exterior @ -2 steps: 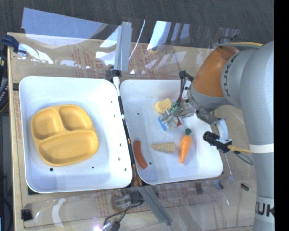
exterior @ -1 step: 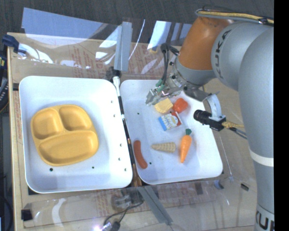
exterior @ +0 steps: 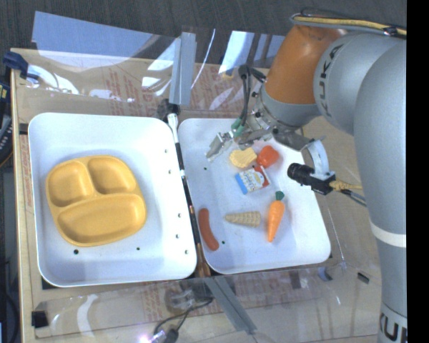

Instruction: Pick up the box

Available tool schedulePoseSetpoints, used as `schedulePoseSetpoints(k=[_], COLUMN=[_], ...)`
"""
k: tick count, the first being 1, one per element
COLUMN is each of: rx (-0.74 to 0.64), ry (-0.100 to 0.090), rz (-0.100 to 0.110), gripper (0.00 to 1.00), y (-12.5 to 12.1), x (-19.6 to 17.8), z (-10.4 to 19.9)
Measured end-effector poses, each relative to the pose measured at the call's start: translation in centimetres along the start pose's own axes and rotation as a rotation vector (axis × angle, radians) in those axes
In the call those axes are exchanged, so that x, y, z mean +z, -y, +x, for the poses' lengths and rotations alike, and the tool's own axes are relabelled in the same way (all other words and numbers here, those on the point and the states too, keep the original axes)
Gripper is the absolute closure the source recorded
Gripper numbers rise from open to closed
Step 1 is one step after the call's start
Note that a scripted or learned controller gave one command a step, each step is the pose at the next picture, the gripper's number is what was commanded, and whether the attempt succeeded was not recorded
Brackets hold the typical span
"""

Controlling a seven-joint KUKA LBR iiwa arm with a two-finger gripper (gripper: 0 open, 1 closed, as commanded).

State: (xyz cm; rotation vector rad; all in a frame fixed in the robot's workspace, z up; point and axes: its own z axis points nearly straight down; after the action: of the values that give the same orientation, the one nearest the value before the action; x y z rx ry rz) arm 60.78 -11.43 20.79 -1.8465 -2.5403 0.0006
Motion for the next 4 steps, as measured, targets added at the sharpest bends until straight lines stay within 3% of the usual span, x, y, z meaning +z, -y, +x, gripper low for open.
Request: schedulePoseSetpoints(k=[1,2,3,4], rx=[-0.007,0.022,0.018,-0.014], ry=[-0.001,0.001,0.001,0.001], rz=[0.003,0.001,0.001,-0.001], gripper=[0.0,0.0,1.0,1.0], y=[0.1,3.9,3.8,5.9], x=[8.5,10.2,9.1,-1.0], z=[-6.6,-8.8,-8.8,-6.1])
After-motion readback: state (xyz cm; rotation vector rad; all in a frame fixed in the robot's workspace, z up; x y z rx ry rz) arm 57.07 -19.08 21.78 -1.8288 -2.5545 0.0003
